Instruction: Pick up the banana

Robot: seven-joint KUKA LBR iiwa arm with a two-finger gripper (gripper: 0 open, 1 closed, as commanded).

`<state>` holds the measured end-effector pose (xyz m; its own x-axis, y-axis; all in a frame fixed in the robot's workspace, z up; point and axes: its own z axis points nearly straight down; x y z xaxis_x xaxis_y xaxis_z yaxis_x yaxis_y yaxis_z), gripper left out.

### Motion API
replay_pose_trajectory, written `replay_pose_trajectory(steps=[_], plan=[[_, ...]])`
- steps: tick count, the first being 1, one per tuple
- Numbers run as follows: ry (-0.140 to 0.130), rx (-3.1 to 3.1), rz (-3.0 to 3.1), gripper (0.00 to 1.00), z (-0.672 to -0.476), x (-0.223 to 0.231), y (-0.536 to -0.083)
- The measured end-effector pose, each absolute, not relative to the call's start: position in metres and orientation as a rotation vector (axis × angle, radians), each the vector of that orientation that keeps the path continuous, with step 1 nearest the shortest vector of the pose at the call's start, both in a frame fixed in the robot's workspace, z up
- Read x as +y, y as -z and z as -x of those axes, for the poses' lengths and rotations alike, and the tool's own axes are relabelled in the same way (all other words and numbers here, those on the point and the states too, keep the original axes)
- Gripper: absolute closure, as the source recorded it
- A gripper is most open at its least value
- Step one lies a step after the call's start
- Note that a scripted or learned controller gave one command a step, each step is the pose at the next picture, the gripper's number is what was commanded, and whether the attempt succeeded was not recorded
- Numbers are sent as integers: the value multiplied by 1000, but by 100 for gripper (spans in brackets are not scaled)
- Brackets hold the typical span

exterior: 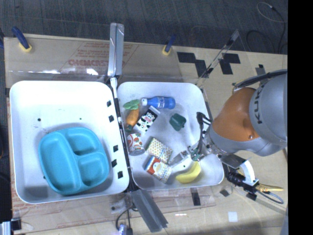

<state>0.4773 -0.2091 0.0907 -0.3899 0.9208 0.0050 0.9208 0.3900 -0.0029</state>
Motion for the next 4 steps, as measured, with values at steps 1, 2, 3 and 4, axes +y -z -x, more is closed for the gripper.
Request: replay_pose_trajectory(steps=[1, 2, 3, 4], plan=[[0, -2616, 1722, 100, -478, -209, -98], [0, -2616, 1722, 0, -478, -209, -98], [1, -2657, 1666, 0, -477, -209, -91], [1, -2658, 1656, 100, -478, -208, -99]])
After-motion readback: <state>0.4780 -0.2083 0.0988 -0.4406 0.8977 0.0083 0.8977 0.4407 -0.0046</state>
